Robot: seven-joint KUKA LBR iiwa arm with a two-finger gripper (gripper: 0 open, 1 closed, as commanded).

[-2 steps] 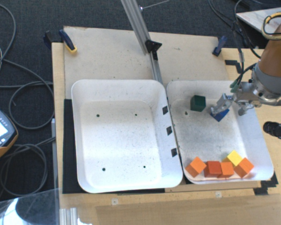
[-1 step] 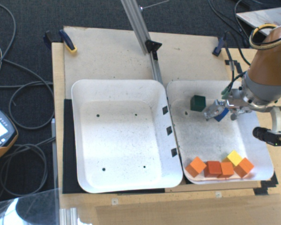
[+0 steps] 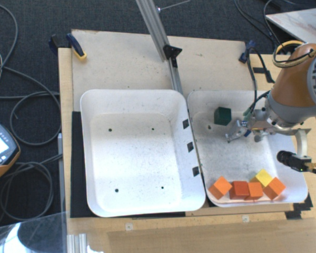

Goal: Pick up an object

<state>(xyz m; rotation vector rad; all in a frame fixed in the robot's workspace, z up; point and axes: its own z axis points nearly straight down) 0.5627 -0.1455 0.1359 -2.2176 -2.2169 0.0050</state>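
Observation:
A dark green cube [image 3: 222, 115] sits near the back of the right bin [image 3: 200, 141]. Along that bin's front edge several orange blocks [image 3: 241, 189] lie in a row, with a yellow block [image 3: 264, 177] just behind them. My gripper [image 3: 233, 136] hangs low over the middle of the right bin, a little in front of and to the right of the green cube and apart from it. Nothing shows in its grasp. The arm's orange band [image 3: 294, 83] stands above it at the right.
The left bin [image 3: 95, 157] lies beside the right one, with a ridge between them. A slanted metal pole [image 3: 154, 22] rises from the back of the bench. Blue clamps [image 3: 77, 46] sit at the back corners. A black fitting [image 3: 292, 161] sticks out over the right bin's right rim.

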